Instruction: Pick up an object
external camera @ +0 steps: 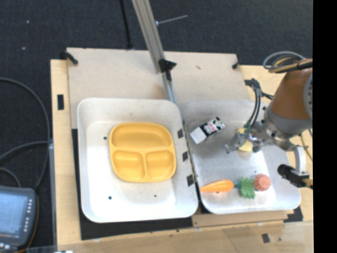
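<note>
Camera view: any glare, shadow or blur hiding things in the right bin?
Camera view: light is even and soft, with no hard glare on the right bin; the arm casts a grey shadow near the small carton; the carrot reads clearly; the gripper area is soft, a yellowish thing there unclear.
</note>
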